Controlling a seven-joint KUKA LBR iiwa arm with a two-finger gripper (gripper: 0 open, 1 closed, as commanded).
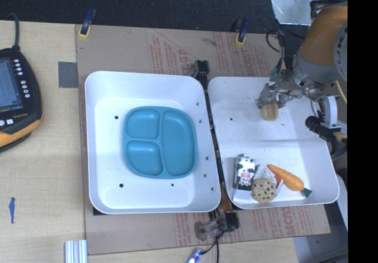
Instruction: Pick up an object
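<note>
The gripper (269, 104) sits near the right bin's (295, 138) back edge with a tan object (269, 112), perhaps a cork, seemingly pinched between its fingers. Lift straight up, slowly, keeping the squeeze steady.

The gripper (270, 101) hangs over the right bin (236, 93) with a small tan object (269, 112) at its tips — whether gripped, I can't tell. A carrot (286, 178), cookie (263, 190) and cow-print carton (244, 171) crowd the near edge — a blue divided plate (160, 141) fills the left bin (106, 87).
</note>
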